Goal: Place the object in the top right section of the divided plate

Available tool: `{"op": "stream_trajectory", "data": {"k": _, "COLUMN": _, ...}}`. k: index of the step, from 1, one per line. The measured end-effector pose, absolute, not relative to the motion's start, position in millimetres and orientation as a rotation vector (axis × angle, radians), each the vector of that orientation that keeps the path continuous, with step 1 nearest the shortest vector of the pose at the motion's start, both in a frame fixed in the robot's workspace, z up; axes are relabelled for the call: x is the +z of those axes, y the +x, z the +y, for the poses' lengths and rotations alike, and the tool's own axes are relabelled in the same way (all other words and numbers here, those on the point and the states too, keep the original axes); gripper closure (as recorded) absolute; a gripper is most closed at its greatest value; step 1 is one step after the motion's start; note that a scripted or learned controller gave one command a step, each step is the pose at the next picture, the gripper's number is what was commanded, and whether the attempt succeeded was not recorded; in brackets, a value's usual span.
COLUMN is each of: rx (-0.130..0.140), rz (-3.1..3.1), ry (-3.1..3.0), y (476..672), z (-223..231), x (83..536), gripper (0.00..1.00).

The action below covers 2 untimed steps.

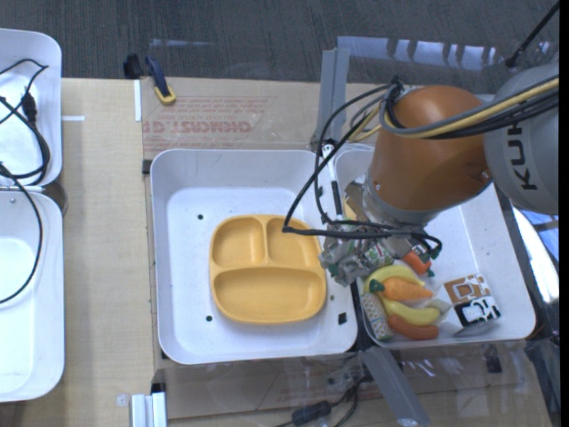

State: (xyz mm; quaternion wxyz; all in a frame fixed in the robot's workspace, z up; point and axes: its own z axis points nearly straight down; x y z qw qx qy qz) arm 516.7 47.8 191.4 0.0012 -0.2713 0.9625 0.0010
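We see the gripper [356, 254] low over the bin divide; whether it grips anything we cannot tell. The toy foods [404, 302] lie just right of it; the divided plate [267, 269], just left, holds nothing, so placement remains undone.

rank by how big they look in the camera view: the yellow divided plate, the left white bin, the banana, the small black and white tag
1. left white bin
2. yellow divided plate
3. banana
4. black and white tag, though banana and tag are partly hidden by their neighbours, so that pair is less sure.
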Motion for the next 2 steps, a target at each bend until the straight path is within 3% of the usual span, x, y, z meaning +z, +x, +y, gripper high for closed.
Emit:
{"op": "stream_trajectory", "data": {"k": 1, "rx": 0.002, "rz": 3.088, "ry": -0.564, "y": 521.5, "z": 52, "x": 192, "gripper": 1.0}}
{"op": "stream_trajectory", "data": {"k": 2, "rx": 0.002, "rz": 3.099, "ry": -0.504, "y": 522.8, "z": 24, "x": 191, "gripper": 1.0}}
